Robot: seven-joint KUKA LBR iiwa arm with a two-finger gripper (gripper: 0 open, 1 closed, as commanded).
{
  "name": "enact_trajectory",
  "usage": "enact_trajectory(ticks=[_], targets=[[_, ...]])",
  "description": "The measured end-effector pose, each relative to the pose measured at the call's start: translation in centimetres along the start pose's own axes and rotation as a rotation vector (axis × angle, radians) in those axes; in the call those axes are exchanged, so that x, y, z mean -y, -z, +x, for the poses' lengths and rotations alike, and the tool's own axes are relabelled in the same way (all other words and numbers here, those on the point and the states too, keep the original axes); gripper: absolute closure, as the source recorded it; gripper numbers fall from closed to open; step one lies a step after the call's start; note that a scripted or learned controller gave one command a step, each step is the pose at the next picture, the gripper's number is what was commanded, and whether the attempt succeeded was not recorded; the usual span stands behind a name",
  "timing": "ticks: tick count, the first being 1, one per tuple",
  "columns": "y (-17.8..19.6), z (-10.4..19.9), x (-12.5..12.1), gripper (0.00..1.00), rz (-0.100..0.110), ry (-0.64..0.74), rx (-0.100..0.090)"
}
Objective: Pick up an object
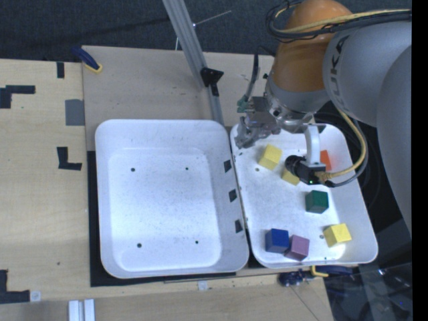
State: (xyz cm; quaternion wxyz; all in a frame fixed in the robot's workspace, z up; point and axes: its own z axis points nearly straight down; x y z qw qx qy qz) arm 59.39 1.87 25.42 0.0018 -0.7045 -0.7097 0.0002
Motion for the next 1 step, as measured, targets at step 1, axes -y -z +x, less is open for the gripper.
enact_trajectory(ticks=[1], targets=[[0.37,4.91,1.77,1.0,0.0,0.0,0.0]])
